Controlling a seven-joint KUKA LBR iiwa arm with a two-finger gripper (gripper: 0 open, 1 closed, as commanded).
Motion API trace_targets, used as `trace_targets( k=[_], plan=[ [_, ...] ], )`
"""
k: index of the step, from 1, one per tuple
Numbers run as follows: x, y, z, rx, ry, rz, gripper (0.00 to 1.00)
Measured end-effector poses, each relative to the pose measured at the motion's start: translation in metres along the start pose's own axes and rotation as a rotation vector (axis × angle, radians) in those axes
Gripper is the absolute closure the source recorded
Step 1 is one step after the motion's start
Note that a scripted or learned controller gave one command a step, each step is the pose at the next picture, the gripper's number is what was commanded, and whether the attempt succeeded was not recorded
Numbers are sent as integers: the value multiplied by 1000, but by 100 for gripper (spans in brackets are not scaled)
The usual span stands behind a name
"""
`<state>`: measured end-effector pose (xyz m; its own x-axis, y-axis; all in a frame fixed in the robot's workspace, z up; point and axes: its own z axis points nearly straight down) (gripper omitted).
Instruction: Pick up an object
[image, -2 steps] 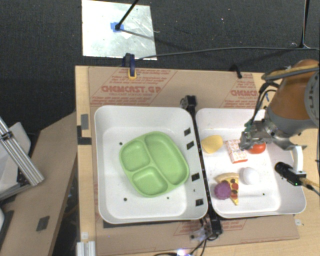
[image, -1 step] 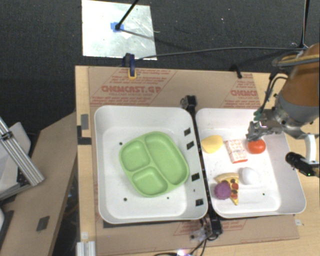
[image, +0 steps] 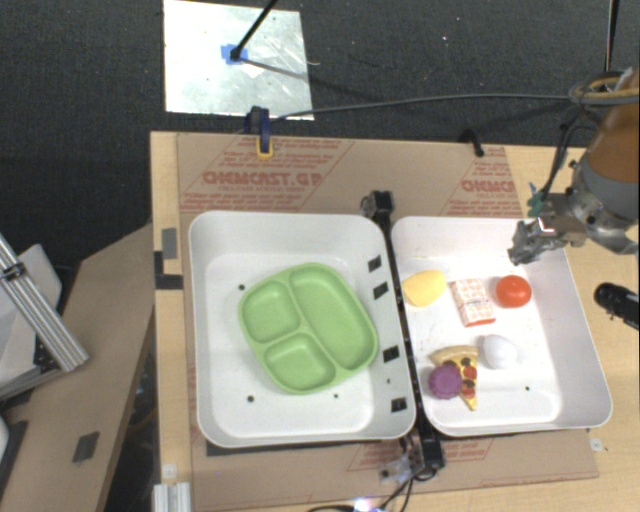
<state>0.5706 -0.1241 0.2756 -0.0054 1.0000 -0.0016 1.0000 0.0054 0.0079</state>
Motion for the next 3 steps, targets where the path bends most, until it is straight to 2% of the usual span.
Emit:
trace_targets(
  k=[2,3],
  plan=[
    [99,40,17,5,3,-5,100],
    [146,41,23,7,3,-4,100]
  ],
)
